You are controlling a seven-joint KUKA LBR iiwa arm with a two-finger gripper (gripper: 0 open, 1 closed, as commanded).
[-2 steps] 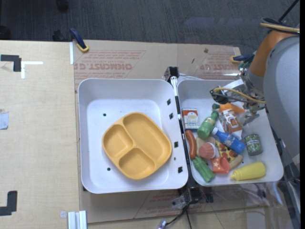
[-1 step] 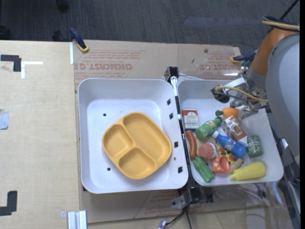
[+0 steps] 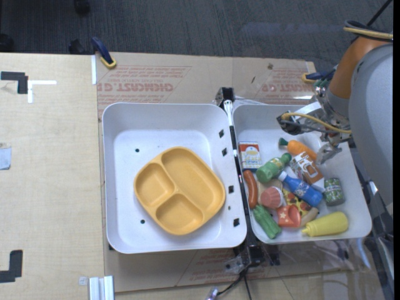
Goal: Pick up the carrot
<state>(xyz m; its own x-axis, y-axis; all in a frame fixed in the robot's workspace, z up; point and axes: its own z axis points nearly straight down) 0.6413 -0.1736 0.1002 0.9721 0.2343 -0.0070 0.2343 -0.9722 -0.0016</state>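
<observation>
The small orange plastic carrot with a green leafy tip (image 3: 296, 147) lies flat in the right bin's far part, green end pointing left, touching the orange bottle.

Both bins (image 3: 112, 186) look like smooth white plastic with a slight sheen, and the yellow tray (image 3: 179, 190) is matt plastic. They sit on plain brown cardboard (image 3: 187, 80) (printed, a bit scuffed) over a pale wood-look bench (image 3: 50, 186).

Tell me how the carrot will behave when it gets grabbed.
The carrot looks like smooth moulded plastic, so probably rigid, light and a bit slippery. Its tapered round shape may roll or squirt sideways. It lies against an orange bottle, so that may shift too.
</observation>
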